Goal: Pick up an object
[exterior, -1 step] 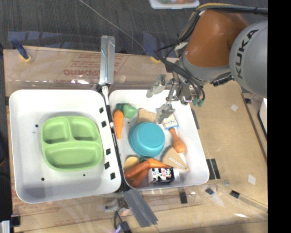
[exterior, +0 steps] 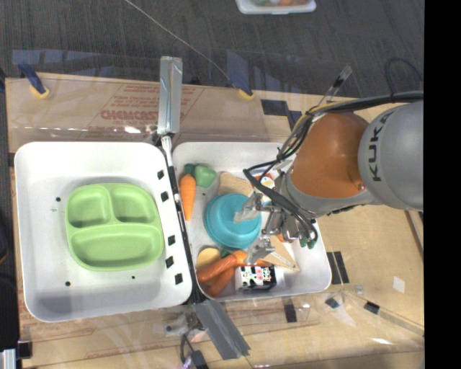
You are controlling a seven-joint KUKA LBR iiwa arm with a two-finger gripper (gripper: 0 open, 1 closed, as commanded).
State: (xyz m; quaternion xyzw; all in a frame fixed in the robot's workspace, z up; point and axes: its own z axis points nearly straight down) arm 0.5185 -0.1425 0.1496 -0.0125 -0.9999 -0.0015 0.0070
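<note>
The gripper (exterior: 261, 225) is lowered over the teal bowl (exterior: 232, 220) at the right bin's (exterior: 317, 270) middle; finger state cannot be told.

Green tray (exterior: 114, 225), teal bowl (exterior: 232, 220), seemingly.

Light wooden table (exterior: 403, 288) with black tape marks, clear plastic sheet (exterior: 94, 108) with red lettering taped over its far part. Dark grey carpet floor (exterior: 86, 29) beyond. White tray (exterior: 277, 7) at top edge. Even overhead light, soft shadows.
</note>
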